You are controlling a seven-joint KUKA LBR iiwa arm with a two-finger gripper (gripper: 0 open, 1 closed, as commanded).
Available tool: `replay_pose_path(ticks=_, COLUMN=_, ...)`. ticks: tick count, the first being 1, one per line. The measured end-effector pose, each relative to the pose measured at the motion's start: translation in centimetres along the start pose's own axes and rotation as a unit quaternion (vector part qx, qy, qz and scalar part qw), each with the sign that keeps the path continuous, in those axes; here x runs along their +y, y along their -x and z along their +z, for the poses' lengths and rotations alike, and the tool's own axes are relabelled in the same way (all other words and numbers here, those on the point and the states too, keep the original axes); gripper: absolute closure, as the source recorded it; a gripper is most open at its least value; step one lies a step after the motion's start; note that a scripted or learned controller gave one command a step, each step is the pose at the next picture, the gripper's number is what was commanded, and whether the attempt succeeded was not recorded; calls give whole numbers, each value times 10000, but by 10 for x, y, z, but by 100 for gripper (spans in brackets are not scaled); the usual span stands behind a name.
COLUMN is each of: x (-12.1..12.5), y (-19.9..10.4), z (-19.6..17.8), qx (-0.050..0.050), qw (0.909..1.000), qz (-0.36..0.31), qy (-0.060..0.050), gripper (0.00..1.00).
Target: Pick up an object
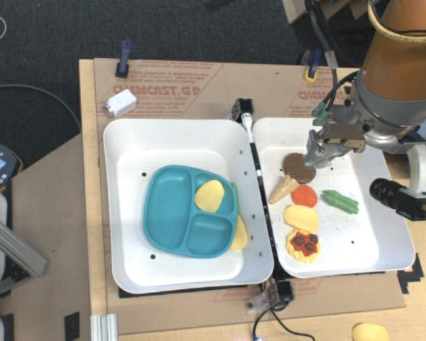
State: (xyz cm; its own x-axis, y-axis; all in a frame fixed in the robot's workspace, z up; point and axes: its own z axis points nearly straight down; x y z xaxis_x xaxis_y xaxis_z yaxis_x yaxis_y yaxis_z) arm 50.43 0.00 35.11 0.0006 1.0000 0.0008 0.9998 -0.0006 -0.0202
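Note:
The right bin (pixel 387 251) holds a toy ice-cream cone (pixel 290 176) with a brown scoop, a red tomato (pixel 304 195), a green vegetable (pixel 340 201), a yellow piece (pixel 302 218) and a pizza slice (pixel 304 244). My gripper (pixel 319 155) hangs at the scoop's upper right edge, very close to it or touching it. Nothing is visibly held. In the left bin (pixel 121 190) lies a teal divided plate (pixel 174 212) with a yellow piece (pixel 210 195) on it. Another yellow piece (pixel 239 234) rests against the plate's right rim.
A black-and-white rod (pixel 251 144) runs along the seam between the bins. A small white block (pixel 121 103) sits on the cardboard behind the left bin. Blue clamps (pixel 123 57) hold the board's far edge. A yellow thing (pixel 369 331) lies off the bench at bottom right.

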Motion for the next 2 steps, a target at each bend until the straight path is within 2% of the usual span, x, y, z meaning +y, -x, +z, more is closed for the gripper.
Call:
replay_pose_path(ticks=1, x=-27, y=-65, z=-74, qx=5, qw=9999, qz=-36, qy=144, gripper=100)
replay_pose_path(ticks=2, x=-26, y=-62, z=-81, qx=-4, qw=9999, qz=-9, qy=127, gripper=100)
